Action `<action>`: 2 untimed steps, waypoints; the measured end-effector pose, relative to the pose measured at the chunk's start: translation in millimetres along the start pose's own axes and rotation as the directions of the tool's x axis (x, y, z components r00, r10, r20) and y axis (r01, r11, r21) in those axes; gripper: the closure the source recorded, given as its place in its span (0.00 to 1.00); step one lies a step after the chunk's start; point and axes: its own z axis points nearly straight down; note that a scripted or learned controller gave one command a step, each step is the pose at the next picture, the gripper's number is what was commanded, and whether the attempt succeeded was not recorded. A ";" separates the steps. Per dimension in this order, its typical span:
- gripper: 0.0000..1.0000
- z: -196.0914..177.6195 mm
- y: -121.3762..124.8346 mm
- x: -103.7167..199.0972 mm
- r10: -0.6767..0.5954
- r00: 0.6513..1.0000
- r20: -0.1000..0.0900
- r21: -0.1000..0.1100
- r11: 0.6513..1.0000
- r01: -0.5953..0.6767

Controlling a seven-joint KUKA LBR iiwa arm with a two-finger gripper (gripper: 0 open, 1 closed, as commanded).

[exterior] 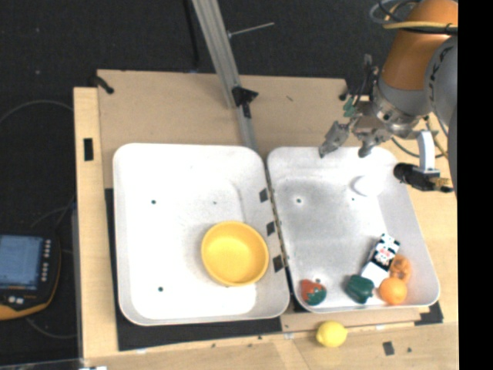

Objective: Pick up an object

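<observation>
The bench point(177, 106) carries two shallow white bins side by side. The left bin point(154, 183) holds a yellow bowl point(235, 253), upright, near its lower right corner. The right bin point(331, 214) holds a cluster of small items along its lower edge and lower right corner.

The arm point(412, 60) stands over the upper right corner of the bench. The gripper point(344, 141) hangs at the upper edge of the right bin with its two fingers spread apart and nothing between them.

The candidate objects lie well apart from the gripper, at the opposite edge of the right bin. In order of size: a black-and-white box point(382, 254), long axis running from upper right to lower left; a green block point(359, 288); an orange fruit point(393, 290); a second orange item point(400, 267); a red-and-green item point(312, 290) towards the lower left corner.

A yellow lemon point(331, 334) lies on the bench just below the right bin.
</observation>
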 end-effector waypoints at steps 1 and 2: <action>0.00 -0.1 -0.1 -0.6 0.000 1.000 0.002 0.000 1.000 0.000; 0.00 42.6 3.1 -1.5 -0.001 1.000 0.002 0.004 1.000 0.001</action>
